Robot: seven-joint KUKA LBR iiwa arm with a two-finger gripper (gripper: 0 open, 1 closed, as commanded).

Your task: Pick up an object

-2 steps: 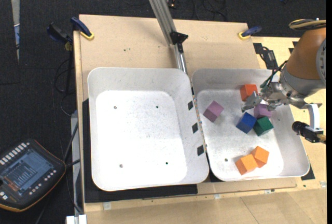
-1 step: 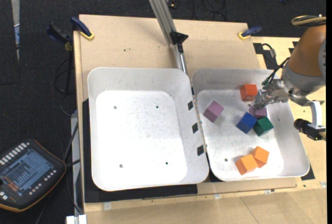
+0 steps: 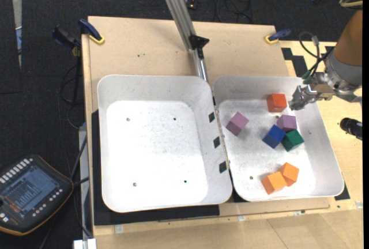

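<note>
The right bin (image 3: 323, 144) holds several small blocks. An orange-red cube (image 3: 277, 102) sits near its back. A purple cube (image 3: 237, 123) lies toward the bin's left side. Another purple cube (image 3: 287, 122), a blue cube (image 3: 274, 136) and a green cube (image 3: 293, 139) cluster together in the middle. Two orange blocks (image 3: 281, 178) rest close together near the front. My gripper (image 3: 300, 99) hangs at the bin's right back edge, just right of the orange-red cube and above the cluster. Nothing shows between its tips.
The left bin (image 3: 109, 127) stands beside the right one, with a ridge where the two meet. A metal pole (image 3: 179, 6) slants down to the bench's back centre. Clamps grip the bench's back corners. A teach pendant (image 3: 29, 193) lies at lower left.
</note>
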